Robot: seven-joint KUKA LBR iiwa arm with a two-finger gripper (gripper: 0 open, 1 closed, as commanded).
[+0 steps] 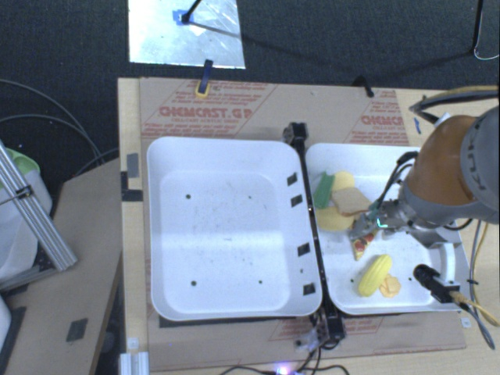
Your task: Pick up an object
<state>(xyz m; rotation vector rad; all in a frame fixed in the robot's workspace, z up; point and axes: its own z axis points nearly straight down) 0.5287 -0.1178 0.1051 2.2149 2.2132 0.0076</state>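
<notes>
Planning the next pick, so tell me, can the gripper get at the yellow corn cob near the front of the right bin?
Probably yes. The corn cob lies uncovered just below the gripper, touching only an orange piece at its side.

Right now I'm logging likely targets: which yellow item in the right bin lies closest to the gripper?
The flat pale-yellow piece beside the gripper, under the tan slice; the ridged yellow corn cob lies farther, toward the bin's front edge.

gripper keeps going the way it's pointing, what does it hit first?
Probably the small red-and-white piece right under the gripper, with the right bin floor below. Depth is hard to judge from this slant, so it may just clip the piece's edge.
</notes>
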